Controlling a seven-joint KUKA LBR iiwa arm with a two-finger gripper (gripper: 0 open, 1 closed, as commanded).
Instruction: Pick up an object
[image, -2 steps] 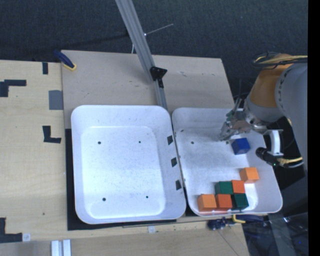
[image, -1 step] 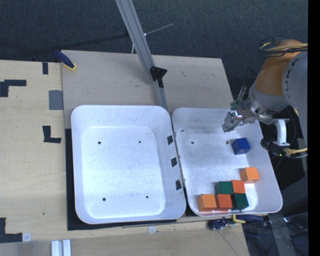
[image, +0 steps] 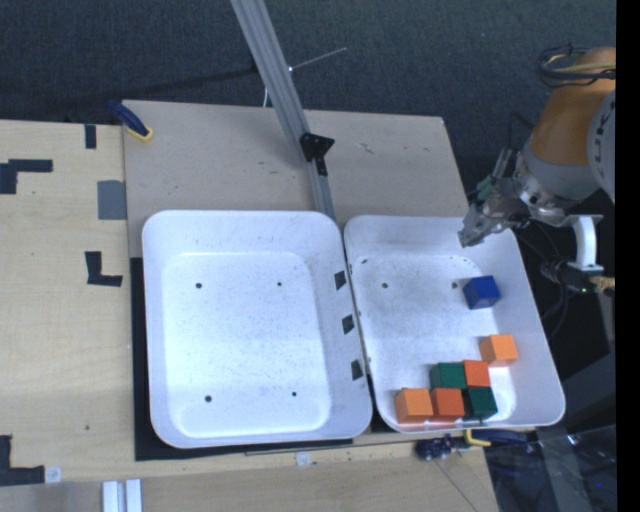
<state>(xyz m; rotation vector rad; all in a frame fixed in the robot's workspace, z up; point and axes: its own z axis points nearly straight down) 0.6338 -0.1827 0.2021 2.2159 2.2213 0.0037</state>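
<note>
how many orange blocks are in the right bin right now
4, as far as visible: one alone near the right wall, one in the cluster's top row, and two on the front row. Others could hide under the cluster.

You look from one fixed camera above the bench (image: 60, 300), tilted down at a slant. It stands far enough to take in both white bins (image: 240, 225) whole, side by side, and the arm (image: 570, 130) enters at your right.
</note>
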